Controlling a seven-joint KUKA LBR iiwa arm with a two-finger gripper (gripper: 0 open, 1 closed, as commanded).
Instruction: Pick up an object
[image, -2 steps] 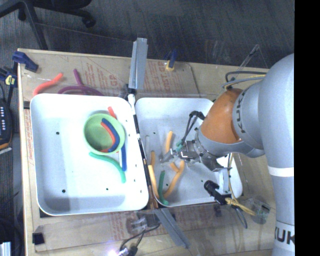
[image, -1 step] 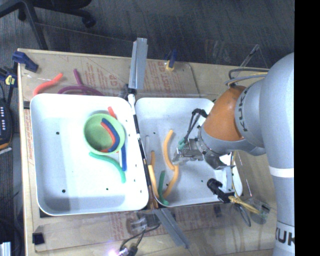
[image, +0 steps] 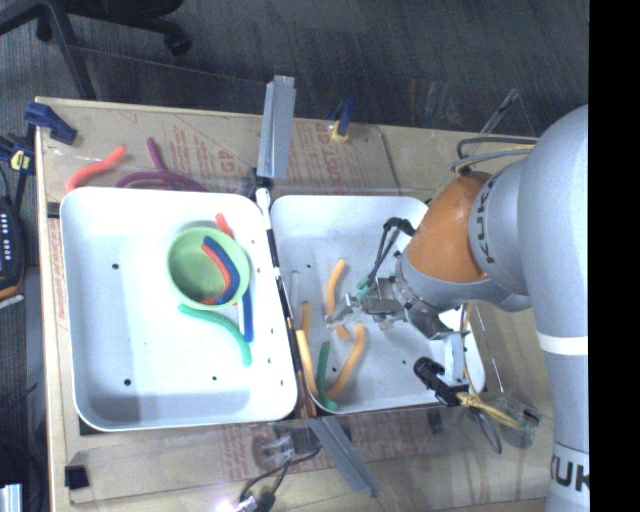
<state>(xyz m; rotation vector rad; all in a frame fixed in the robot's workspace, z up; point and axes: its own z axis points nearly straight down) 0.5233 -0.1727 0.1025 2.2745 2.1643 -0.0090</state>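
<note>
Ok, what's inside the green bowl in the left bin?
Inside the green bowl, a red curved strip and a blue curved strip lie along its right side. The blue one runs out over the rim. Whatever lies under the bowl is covered.

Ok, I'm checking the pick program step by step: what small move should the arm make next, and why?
Probably a short, straight descent. The gripper hovers in the right bin, just above the orange curved pieces, and nothing can be seen held between its fingers. Lowering onto the nearest orange piece looks like the most direct way to a grasp, though whether the fingers are spread enough cannot be told.
</note>
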